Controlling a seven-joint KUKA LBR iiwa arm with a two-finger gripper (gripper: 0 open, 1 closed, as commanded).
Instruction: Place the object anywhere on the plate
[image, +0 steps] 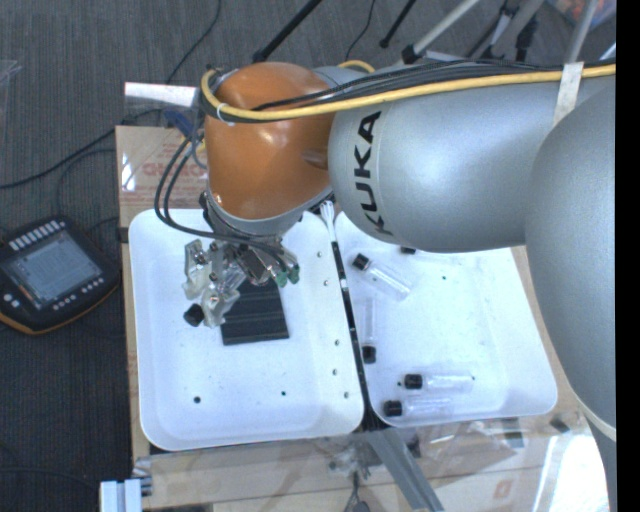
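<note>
Claw (212, 300) beside black ridged plate (256, 315); clear vials (436, 382) in right bin (500, 330)

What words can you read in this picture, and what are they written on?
"KUKA" in black letters, running sideways on the grey robot arm.
Reddish print on the cardboard behind the left bin: too faint to read.
Red mark on the cardboard at the bottom right: too small to read.
Screen and buttons of the handheld controller on the floor: too blurred to read.
</note>
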